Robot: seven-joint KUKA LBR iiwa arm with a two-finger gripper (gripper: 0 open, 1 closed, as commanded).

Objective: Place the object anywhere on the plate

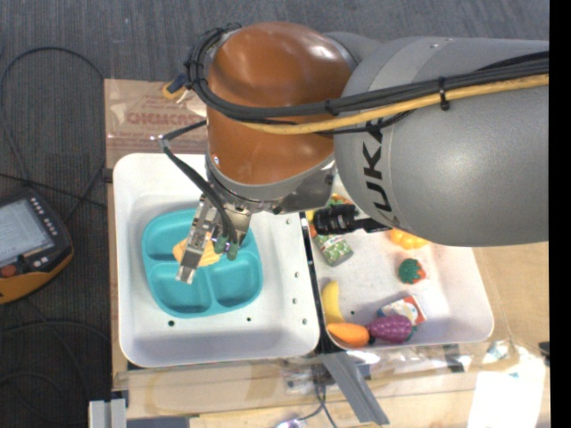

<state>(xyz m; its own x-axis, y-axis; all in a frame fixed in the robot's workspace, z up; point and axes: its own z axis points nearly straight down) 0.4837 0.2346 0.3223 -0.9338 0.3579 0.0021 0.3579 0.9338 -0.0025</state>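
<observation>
Here one teal plate point(211, 294), one yellow object point(202, 253) between fingers point(191, 261).

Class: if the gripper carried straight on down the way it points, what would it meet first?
Probably the yellow-orange object beneath the gripper, lying on the teal divided plate; depth is unclear.
</observation>
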